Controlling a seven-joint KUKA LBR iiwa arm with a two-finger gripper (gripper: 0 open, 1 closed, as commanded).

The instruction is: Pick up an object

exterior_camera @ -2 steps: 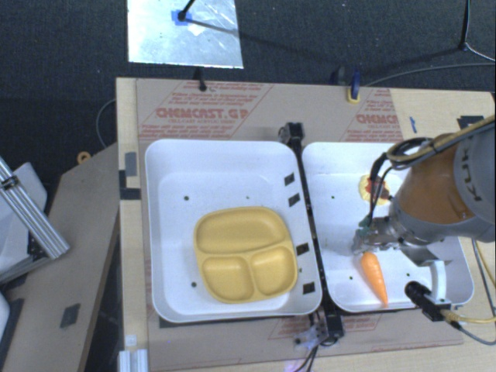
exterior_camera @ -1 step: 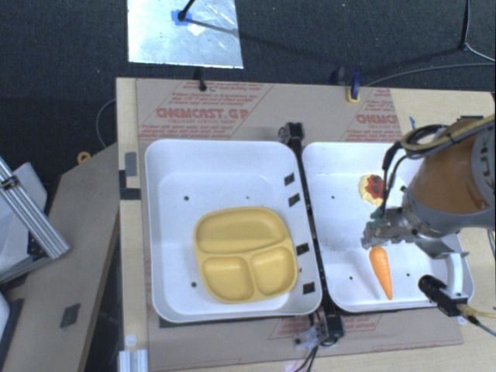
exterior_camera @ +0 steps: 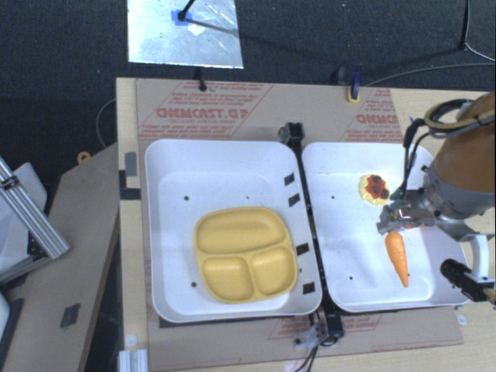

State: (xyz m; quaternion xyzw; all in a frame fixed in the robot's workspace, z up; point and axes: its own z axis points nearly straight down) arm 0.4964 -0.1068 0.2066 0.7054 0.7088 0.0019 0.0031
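right, nearest you there's the left bin (exterior_camera: 167,208) with the yellow divided tray (exterior_camera: 244,253) lying flat in its lower half, three compartments, nothing resting in them that you can see. beside it, across the black divider (exterior_camera: 304,208), the right bin (exterior_camera: 333,277) is where it's all happening. look at the carrot (exterior_camera: 397,258): it lies flat on the bin floor, thick end up towards the arm, tip pointing to the near edge. the gripper (exterior_camera: 397,222) sits right at that thick end, touching or just above it, you can't quite separate the two. whether the claw is wide or narrow you cannot tell from here, the wrist (exterior_camera: 465,169) and its cabling crowd the view. a little further back, the small yellow piece with a red topping (exterior_camera: 373,187) rests on the bin floor just behind the gripper, apart from the carrot. so here's your call on progress: the arm looks lined up on a target, probably the carrot, but the carrot is down on the floor, not lifted. nothing is visibly picked up yet. the grasp and the lift are both left to do. beyond the bins, the cardboard sheet (exterior_camera: 209,111) and a shiny foil square (exterior_camera: 159,29) lie on the dark floor.
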